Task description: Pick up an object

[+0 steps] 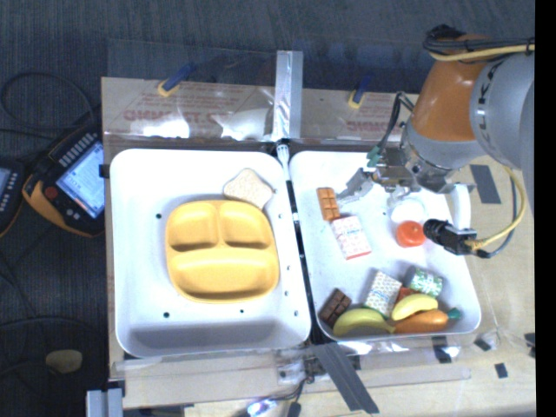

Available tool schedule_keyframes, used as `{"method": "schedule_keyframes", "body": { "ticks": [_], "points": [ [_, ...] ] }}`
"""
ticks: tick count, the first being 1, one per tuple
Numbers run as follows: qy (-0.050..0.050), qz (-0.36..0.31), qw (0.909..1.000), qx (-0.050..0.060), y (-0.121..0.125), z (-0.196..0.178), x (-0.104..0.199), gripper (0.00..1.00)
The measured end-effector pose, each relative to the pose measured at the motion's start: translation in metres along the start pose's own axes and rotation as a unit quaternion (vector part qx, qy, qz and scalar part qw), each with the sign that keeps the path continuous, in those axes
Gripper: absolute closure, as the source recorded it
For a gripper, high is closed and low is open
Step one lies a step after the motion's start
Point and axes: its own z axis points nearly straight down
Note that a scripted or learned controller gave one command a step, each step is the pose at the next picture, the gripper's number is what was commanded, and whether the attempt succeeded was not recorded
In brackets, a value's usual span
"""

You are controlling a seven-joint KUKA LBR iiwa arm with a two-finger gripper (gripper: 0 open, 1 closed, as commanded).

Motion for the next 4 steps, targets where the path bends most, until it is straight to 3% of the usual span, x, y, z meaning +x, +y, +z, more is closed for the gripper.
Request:
{"method": "schedule_keyframes", "body": {
  "ticks": [1, 2, 3, 4],
  "points": [
    [-0.001, -0.025, 0.9997, -0.001, 0.025, 0.105, -0.018, 0.00],
    [-0.001, -0.025, 0.9997, -0.001, 0.025, 0.096, -0.018, 1.00],
    [-0.002, 0.119, 0.9929, 0.000, 0.053, 0.014, 0.030, 1.00],
    [-0.002, 0.120, 0.9928, 0.000, 0.053, 0.014, 0.029, 0.00]
  ]
}}
